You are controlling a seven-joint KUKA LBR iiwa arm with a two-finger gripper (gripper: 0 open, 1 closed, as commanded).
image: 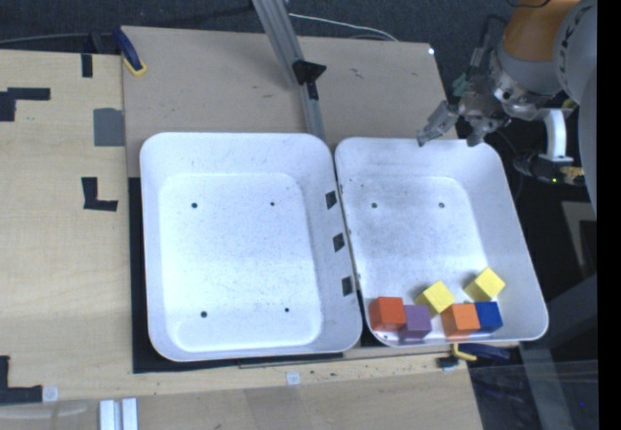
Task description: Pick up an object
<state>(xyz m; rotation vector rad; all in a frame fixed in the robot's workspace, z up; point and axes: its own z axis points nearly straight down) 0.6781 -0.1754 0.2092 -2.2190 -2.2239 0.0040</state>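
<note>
Nearest the camera, along the bottom edge of the right bin (505,185), sits a cluster of small coloured blocks, well apart from the gripper (432,132), which hangs over the bin's far rim at its upper edge. The cluster lies diagonally across the bin from the gripper, toward the viewer. From left to right it holds an orange-red block (389,312) touching a purple block (417,320), then a yellow block (439,296) just behind them, then an orange block (461,318) pressed against a blue block (488,315), with a second yellow block (486,283) tilted just beyond those two. The left bin (155,224) sits farther from the gripper, on the other side of the shared rim. The grey arm with its orange band (553,1) reaches in from the right. The gripper looks dark and small at this angle, and whether it is apart or together cannot be told; nothing is visible in it. The blocks appear light, rigid and blunt-edged, probably foam or wood, so they should neither crush nor slip badly. The second yellow block looks the easiest target, since its sides stand freest; a grasp across two opposite flat faces seems best, as the packed neighbours leave little room elsewhere.
</note>
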